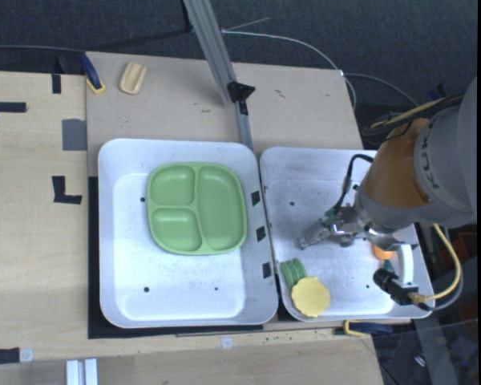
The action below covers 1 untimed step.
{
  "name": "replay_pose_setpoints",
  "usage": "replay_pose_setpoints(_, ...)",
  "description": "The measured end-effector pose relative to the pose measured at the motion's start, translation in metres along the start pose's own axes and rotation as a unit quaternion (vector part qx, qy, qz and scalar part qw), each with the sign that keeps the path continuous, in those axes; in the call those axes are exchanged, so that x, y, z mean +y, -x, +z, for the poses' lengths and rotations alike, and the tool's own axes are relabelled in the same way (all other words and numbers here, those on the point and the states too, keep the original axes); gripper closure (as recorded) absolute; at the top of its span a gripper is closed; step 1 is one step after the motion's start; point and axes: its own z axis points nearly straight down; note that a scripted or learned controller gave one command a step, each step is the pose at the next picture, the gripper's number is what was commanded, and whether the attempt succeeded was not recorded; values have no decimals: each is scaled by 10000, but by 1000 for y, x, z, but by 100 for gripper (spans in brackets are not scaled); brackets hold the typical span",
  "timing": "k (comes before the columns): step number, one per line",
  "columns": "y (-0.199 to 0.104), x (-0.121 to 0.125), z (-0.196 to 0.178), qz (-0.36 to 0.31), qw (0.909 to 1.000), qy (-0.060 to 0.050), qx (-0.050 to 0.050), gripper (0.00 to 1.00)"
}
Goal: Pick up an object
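Grey arm (457,155) with an orange band (394,171), a black cable along it, ending in a metallic claw (314,236).

The worktop (32,207) carries two shallow white bins side by side. The left bin (120,295) holds a green divided plate (197,208), lying flat towards its far half. The arm (433,167) reaches into the right bin (305,175) from the right, its orange band above the wrist. The gripper (314,236) sits low over the middle of that bin's floor, nothing visible between the jaws. A green ridged object (292,270) and a yellow round object (311,296) lie touching at the right bin's near-left corner. A small orange object (382,252) shows just right of the wrist.
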Motion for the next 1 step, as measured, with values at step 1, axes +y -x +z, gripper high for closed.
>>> replay_pose_setpoints(1, -1, 0, -11, -2, 10000, -4, 11, 100)
